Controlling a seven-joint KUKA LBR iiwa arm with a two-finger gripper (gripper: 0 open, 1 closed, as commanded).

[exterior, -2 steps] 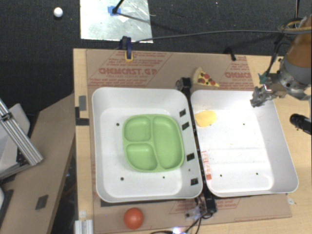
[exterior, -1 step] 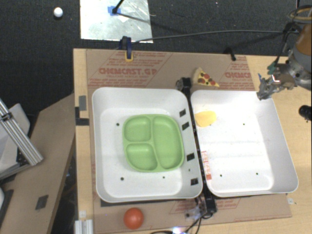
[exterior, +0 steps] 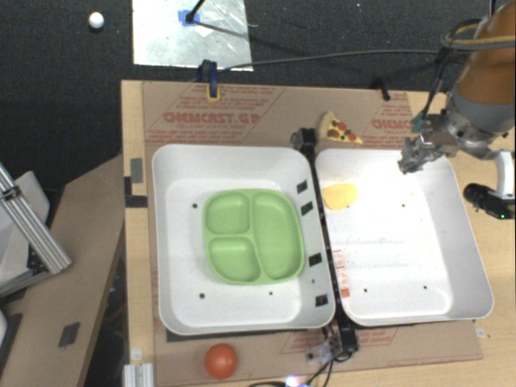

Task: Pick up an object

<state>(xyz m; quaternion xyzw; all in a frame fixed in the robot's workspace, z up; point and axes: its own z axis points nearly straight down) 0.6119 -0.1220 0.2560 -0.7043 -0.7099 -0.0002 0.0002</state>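
Observation:
A flat yellow object (exterior: 339, 195) lies in the right bin (exterior: 451, 240) near its back left corner. A pizza-slice toy (exterior: 339, 130) rests on the board just behind that bin. My gripper (exterior: 412, 161) hangs over the right bin's back edge, to the right of the yellow object and apart from it. Nothing is visible between its tips.
A green three-compartment tray (exterior: 252, 235) sits in the left bin (exterior: 177, 216). A red-orange ball (exterior: 220, 360) lies on the board in front of the left bin. A blue clamp (exterior: 210, 77) stands at the back edge. A metal frame (exterior: 32, 224) is at far left.

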